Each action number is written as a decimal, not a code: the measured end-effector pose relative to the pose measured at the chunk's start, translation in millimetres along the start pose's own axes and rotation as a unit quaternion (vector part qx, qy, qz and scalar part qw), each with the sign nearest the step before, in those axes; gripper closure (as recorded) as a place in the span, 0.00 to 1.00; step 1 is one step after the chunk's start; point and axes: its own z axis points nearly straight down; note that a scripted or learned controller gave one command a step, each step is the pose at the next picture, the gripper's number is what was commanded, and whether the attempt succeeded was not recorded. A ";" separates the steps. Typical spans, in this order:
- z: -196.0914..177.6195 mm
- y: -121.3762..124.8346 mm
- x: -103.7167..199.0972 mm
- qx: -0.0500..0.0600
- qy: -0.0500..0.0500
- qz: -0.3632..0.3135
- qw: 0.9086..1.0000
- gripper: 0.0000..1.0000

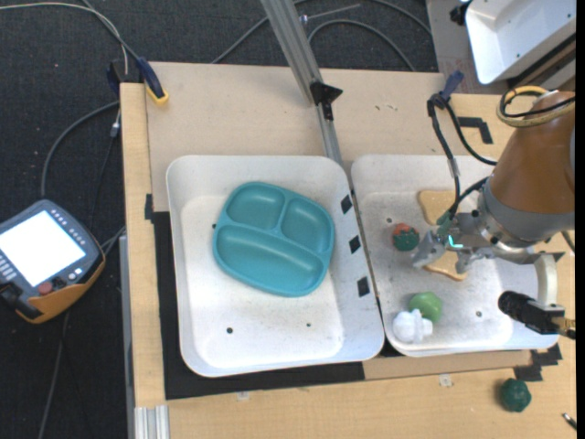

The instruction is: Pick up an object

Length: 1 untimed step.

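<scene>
Two white bins [196,337] sit on a tan bench [238,108] over dark carpet [55,62]; fingers' state unclear

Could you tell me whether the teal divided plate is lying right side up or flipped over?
Right side up: the teal divided plate lies flat in the left bin, its three compartments facing upward.

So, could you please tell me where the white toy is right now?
The white toy lies in the right bin, near its front left corner, touching the green object just behind it.
</scene>
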 end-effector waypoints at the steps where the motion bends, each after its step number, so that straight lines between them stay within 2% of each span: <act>1: -0.9 0.7 0.0 -0.001 0.000 0.000 1.000 0.00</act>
